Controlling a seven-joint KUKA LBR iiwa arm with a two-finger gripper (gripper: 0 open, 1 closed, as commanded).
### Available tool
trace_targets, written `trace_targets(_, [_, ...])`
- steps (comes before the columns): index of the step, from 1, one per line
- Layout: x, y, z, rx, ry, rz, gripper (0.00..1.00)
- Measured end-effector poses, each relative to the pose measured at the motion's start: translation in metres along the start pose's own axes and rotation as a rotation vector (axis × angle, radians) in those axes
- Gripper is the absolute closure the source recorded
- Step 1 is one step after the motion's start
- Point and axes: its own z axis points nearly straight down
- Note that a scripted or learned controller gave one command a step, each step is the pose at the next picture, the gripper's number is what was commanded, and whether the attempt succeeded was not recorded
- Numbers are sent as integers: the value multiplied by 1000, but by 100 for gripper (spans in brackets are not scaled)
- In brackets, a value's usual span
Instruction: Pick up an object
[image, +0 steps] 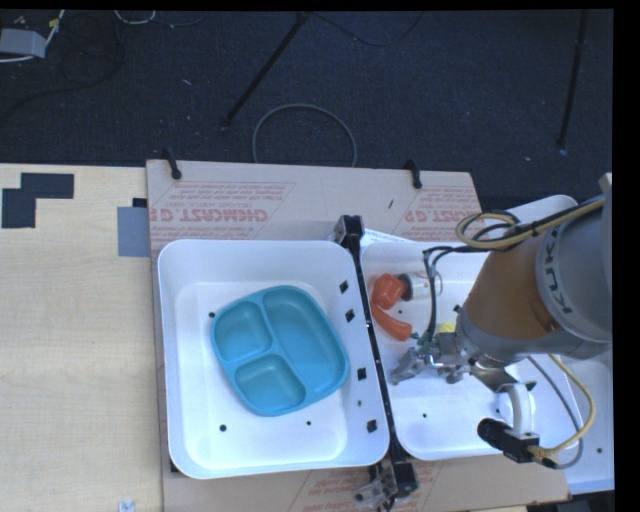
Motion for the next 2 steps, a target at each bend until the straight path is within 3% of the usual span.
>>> trace_targets(1, [-2, 0, -12, -2, 0, 8, 100])
trace_targets(2, [-6, -3, -54, -5, -1, 6, 100])
